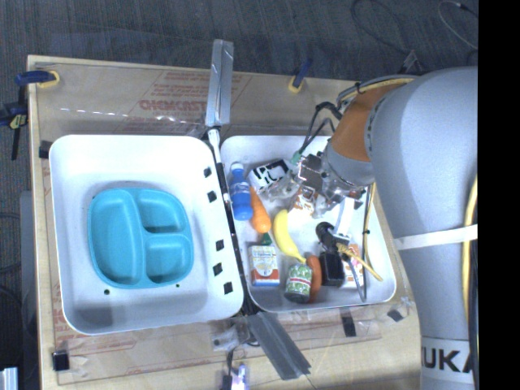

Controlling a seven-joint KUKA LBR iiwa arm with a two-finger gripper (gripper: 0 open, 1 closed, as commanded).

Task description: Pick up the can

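The can [299, 281] is small, with a green label and a dark top. It stands near the front wall of the right bin [382, 287], between a small carton [264, 265] and a red-orange item [314, 270]. My gripper [286, 188] hangs over the back half of the same bin, beyond the banana [284, 234] and well apart from the can. Nothing is visibly held in it. The grey arm with its orange band [351, 136] covers the bin's right side.
A blue bottle [240, 195] and an orange carrot [259, 214] lie along the right bin's left wall. A black-and-white packet [271, 171] sits at its back. The left bin [73, 157] holds a blue divided plate [142, 236].
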